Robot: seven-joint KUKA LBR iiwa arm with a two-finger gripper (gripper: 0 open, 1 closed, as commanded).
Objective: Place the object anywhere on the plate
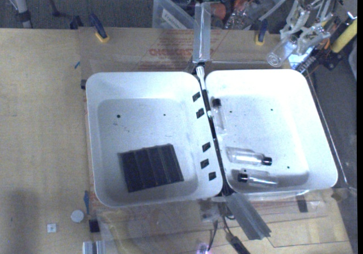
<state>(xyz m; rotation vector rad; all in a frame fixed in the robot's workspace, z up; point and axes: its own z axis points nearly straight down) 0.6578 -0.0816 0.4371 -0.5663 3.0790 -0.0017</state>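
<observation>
Overhead, slanted view of a wooden bench (39,105) bearing two shallow white bins side by side. The left bin (99,91) holds the plate (152,168), a dark, ridged rectangle lying flat on the floor near the front wall, with nothing on it. A row of small dark tabs runs along the divider between the bins. In the right bin (306,100), three small clear vials with dark caps lie on their sides:

- The first vial (218,114) is just beside the divider.
- The second vial (248,159) is near the front.
- The third vial (256,178) is just in front of the second, against the front wall.

Their glass is faint against the white, so the exact outlines are uncertain. Any of them may be the object to move, and all lie well apart from the plate.

No vial looks picked up, so the task seems to be at its start. Whether the gripper's jaws are released or clenched cannot be told here. The next move likely calls for a descent over one vial, closing across its narrow width, then a carry leftwards over the divider to the plate.
</observation>
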